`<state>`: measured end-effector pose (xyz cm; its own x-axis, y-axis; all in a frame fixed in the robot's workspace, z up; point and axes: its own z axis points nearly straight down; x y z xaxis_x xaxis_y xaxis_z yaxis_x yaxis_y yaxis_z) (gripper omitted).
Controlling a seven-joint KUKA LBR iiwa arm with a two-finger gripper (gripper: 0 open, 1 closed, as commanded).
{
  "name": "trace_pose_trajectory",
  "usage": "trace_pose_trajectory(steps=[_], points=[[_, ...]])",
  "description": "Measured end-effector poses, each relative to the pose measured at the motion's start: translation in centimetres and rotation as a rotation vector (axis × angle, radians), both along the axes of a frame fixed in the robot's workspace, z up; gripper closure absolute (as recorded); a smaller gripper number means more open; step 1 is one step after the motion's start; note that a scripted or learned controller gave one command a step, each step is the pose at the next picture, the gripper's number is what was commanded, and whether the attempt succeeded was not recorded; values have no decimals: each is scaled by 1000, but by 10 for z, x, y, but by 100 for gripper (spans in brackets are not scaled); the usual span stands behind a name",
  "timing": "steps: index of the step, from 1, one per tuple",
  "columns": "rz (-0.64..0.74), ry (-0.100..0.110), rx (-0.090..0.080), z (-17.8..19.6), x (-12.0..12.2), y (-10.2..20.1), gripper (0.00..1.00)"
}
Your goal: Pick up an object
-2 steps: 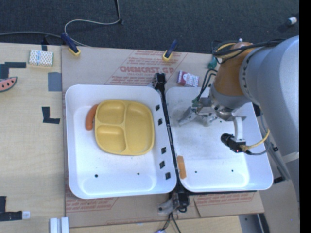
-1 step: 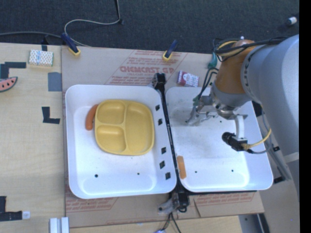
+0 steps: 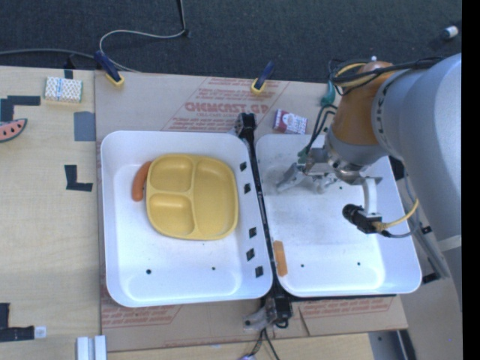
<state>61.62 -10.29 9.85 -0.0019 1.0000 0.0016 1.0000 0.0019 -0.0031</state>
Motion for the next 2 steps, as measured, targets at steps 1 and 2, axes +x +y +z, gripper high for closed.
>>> trace_pose_trajectory(steps=[1,2], points=[[1,2,1,9,0,1,100],[1,2,1,9,0,1,0]])
